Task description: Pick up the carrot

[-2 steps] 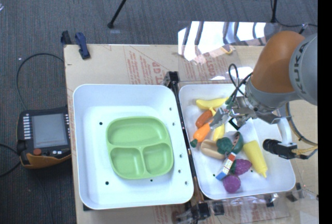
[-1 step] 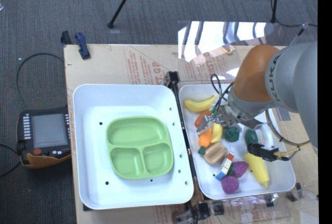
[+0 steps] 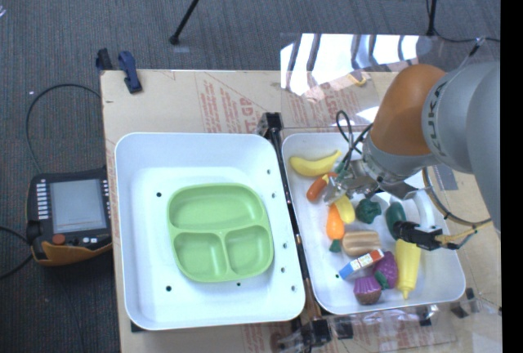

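Arm first: the grey arm with its orange band fills the right side of the frame, closest to the lens, reaching down into the right-hand shallow white bin. Its two-finger gripper sits low at the upper left of that bin's toy pile. Cables and the wrist cover the tips; how far open it is, cannot tell. Nothing seen clamped in it.

Left-hand shallow white bin, centre-left of frame: holds one light-green plastic divided plate, three compartments, lying flat.

Right bin, contents large to small:
- yellow plastic banana, upper left of bin, just left of the gripper.
- yellow corn cob, lower right, upright-ish.
- small orange plastic carrot with green top, left-centre of bin, just below the gripper, tip up, green end down. Beside a tan bread-like piece.
- purple onion-like toy at the bottom edge.
- dark green vegetable piece, centre.
- orange-red piece at the gripper's left, too hidden to identify.

Outside the bins: grey teach pendant with screen, left edge of frame, on the carpet.
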Robot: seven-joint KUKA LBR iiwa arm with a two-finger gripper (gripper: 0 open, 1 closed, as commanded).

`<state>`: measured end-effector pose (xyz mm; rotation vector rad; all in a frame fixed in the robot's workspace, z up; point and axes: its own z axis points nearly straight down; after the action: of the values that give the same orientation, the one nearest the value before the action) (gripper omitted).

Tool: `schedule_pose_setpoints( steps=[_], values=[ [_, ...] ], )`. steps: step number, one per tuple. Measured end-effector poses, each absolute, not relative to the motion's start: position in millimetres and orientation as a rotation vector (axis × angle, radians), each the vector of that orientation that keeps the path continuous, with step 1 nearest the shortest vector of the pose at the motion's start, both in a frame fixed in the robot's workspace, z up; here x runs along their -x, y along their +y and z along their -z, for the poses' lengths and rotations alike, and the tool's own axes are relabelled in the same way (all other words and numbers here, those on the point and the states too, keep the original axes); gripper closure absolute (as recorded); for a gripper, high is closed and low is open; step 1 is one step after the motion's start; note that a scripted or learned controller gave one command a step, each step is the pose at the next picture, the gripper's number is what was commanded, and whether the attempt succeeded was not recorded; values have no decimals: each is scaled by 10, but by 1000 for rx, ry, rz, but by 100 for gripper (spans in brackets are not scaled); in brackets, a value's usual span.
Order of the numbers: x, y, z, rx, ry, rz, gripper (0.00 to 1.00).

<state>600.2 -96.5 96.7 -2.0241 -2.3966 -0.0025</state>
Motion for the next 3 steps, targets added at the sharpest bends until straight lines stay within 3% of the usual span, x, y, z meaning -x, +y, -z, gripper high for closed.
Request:
schedule_pose_setpoints(
  steps=[1,2,3],
  values=[
    [-6472,-398,-2258,2270,-2180,14,100],
    [-6444,-413,-2198,2266,-2173,-2,0],
    [-6246,-865,-1387,2225,-2204,-14,0]
  ],
)
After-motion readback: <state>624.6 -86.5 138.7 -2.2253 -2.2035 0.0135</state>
